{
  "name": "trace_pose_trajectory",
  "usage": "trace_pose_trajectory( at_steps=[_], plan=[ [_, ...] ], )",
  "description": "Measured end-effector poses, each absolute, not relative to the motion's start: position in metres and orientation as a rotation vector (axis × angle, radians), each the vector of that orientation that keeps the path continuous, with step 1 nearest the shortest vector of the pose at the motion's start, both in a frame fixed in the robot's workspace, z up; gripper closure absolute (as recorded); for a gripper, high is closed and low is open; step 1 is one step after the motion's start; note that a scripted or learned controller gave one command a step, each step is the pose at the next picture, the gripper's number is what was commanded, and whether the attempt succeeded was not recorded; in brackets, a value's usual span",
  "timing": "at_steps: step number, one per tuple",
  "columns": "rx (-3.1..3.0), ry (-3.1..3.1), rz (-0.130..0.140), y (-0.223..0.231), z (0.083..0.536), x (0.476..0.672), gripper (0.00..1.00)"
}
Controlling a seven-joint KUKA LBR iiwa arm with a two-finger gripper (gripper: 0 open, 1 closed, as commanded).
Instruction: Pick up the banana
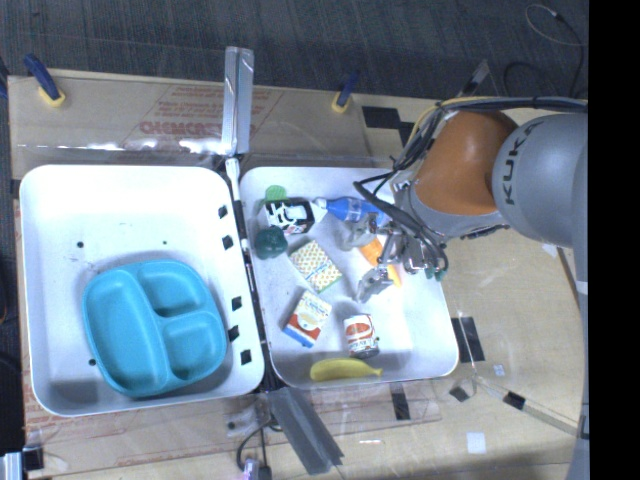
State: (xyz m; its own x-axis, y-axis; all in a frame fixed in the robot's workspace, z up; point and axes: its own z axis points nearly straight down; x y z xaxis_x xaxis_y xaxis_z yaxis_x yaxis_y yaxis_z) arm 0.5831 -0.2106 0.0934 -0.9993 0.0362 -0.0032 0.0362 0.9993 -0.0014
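Note:
The yellow banana (345, 369) lies flat along the near wall of the right bin (440, 348), just below a small red and white can (360, 335). My gripper (378, 276) hangs low over the middle right of that bin, beside an orange item (372, 251). It is well behind the banana and apart from it. The grey arm with its orange band (455, 173) reaches in from the right and hides the bin's far right part.
The right bin also holds a blue bottle (343, 208), a black and white item (288, 216), a dark green ball (268, 240), a checked yellow packet (315, 263) and a small carton (307, 318). A blue divided plate (155, 323) sits in the left bin (60, 208).

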Motion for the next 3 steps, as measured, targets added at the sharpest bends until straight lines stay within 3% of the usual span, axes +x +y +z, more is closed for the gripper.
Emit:
trace_pose_trajectory(
  at_steps=[1, 2, 3],
  plan=[
    [-0.130, 3.134, -0.001, -0.173, 0.094, 0.620, 0.00],
    [-0.630, 3.079, 0.002, -0.132, 0.092, 0.539, 0.00],
    [-0.777, 3.032, -0.004, -0.101, 0.094, 0.490, 0.00]
  ],
)
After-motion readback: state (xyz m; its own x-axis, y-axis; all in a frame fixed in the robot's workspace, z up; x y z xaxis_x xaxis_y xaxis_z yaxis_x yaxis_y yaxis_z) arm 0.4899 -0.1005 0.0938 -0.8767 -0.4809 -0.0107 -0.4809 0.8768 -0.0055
